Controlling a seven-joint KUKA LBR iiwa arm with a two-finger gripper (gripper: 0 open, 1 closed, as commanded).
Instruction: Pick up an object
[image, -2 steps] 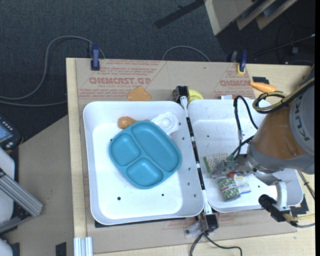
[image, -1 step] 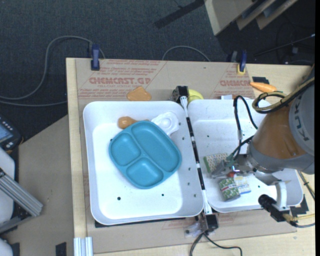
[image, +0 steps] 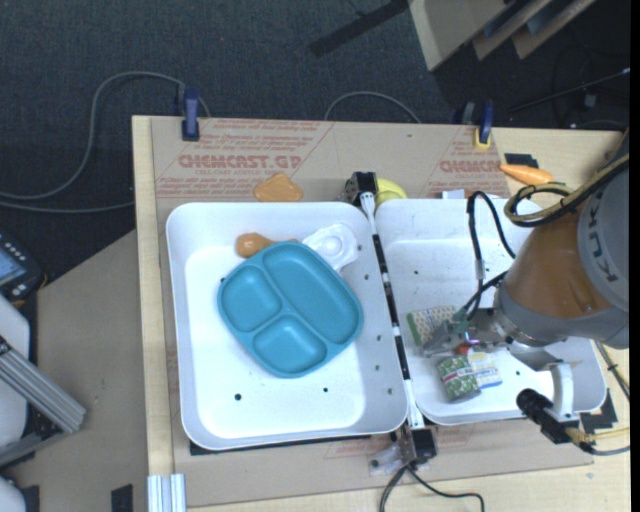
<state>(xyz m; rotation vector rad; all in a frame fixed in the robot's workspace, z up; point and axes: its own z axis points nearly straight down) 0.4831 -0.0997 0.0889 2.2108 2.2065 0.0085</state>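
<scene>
Arm: grey KUKA w/ orange band (image: 545, 265), reaches in from the right, wrist low over the right bin (image: 440, 245).
Gripper (image: 462, 335): down among small packets in the right bin; whether it is spread or pressed together cannot be told, wrist body hides it.
Candidate objs, right bin: green-patterned packet (image: 430, 322) just left of the gripper; second green/white packet (image: 466, 376) just below it; a small red-marked item (image: 468, 348) between the two, too small to identify.
Left bin (image: 200, 330): blue three-compartment tray (image: 290, 308) lying tilted across the middle; orange lump (image: 252, 243) at the tray's upper-left edge; clear/white lid-like piece (image: 333, 243) at its upper-right edge.
Outside bins: orange shape (image: 278, 187) on the board behind the left bin; yellow obj (image: 388, 189) at the rear between bins; carrot-like orange piece (image: 527, 173) behind the right bin.
Contact: gripper looks touching or just beside the packets; no obj visibly between it.
Task status (judgement): approach done, tool at the pile; grasp not confirmed, nothing lifted.
Left to do: secure one packet, raise it clear of the bin floor.
Risk (judgement): flat, thin packets lie close together; pinch may slip or catch two.
</scene>
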